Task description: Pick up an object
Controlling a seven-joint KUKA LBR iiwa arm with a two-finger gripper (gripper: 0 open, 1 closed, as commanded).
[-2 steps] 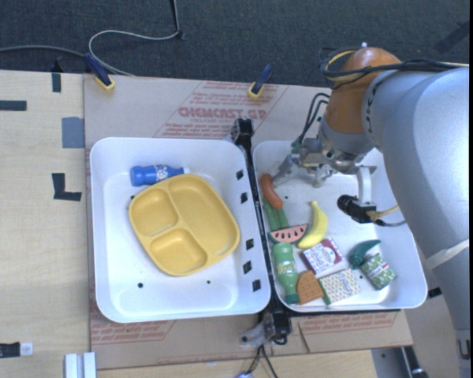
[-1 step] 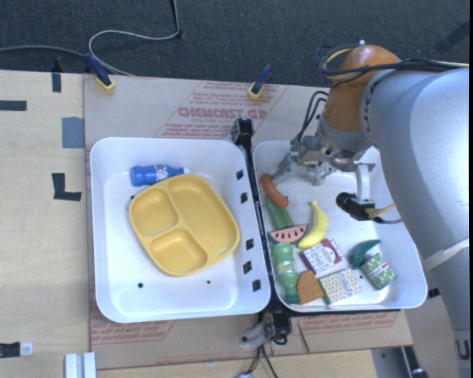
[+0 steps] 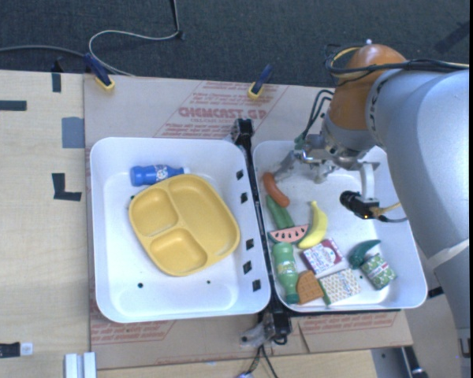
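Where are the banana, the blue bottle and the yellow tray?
banana (image 3: 318,225): camera view, middle of its curved body, right bin.
blue bottle (image 3: 153,174): camera view, middle of its blue body, left bin.
yellow tray (image 3: 184,224): camera view, ridge between its compartments, left bin.

"CHEMCAST GP" is printed in red on the brown cardboard sheet (image 3: 213,113), up and left of the jaws; smaller packaging print cannot be read.

We see gripper (image 3: 319,160) over right bin (image 3: 402,290); banana (image 3: 316,225) and toy food below it, tray (image 3: 185,223) and bottle (image 3: 154,174) in left bin (image 3: 110,290), far left.
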